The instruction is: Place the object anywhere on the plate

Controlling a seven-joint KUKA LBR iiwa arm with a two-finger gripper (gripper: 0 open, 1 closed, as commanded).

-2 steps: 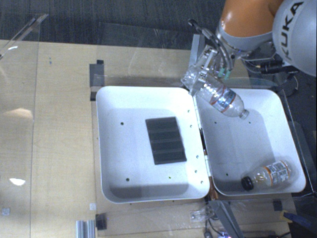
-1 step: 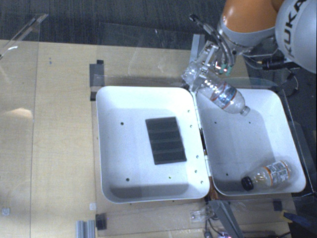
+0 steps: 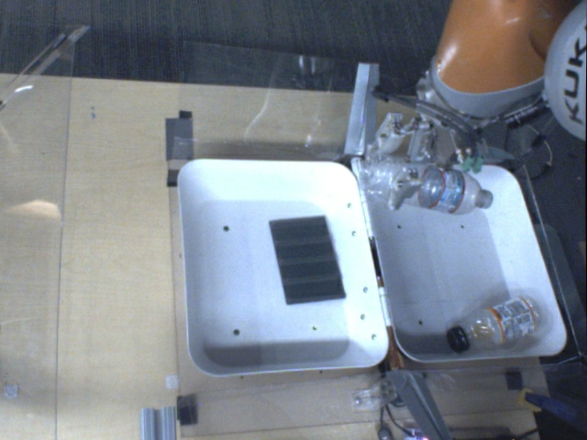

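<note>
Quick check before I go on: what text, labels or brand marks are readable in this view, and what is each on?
"KU": black letters on the arm's white housing, cut off by the frame edge.
Label on the clear bottle at the right bin's top: too blurred to read.
Orange label on the bottle with the black cap lying at that bin's lower edge: too blurred to read.
The dark plate bears no text.

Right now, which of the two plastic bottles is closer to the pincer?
The clear bottle with the blue label, at the right bin's far edge right by the pincer. The black-capped, orange-labelled bottle lies at the near edge.
</note>
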